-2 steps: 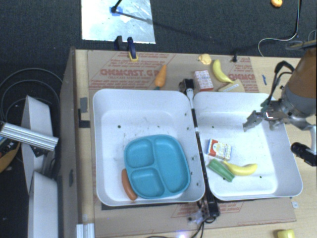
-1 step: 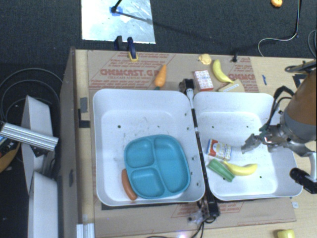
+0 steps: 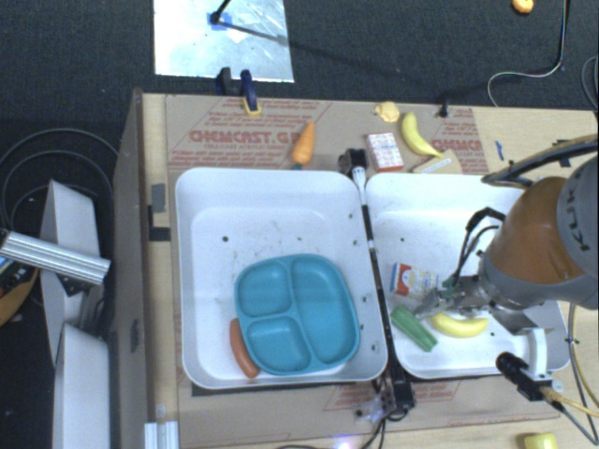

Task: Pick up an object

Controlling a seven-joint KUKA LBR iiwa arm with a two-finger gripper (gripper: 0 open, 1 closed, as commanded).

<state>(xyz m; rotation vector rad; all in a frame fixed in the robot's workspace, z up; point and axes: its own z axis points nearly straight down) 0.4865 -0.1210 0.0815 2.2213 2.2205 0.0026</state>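
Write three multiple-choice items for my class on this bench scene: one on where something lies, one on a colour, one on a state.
1. Where does the divided tray lie?
A. in the left bin
B. in the right bin
C. on the cardboard behind the bins

2. What colour is that tray?
A. red
B. blue
C. yellow

3. How does the banana in the right bin lie?
A. lifted clear of the bin
B. standing on end
C. flat on the bin floor

Answers:
1 A: the tray sits on the floor of the left bin.
2 B: its compartments are all light blue.
3 C: the banana rests on the floor of the right bin beside the gripper.
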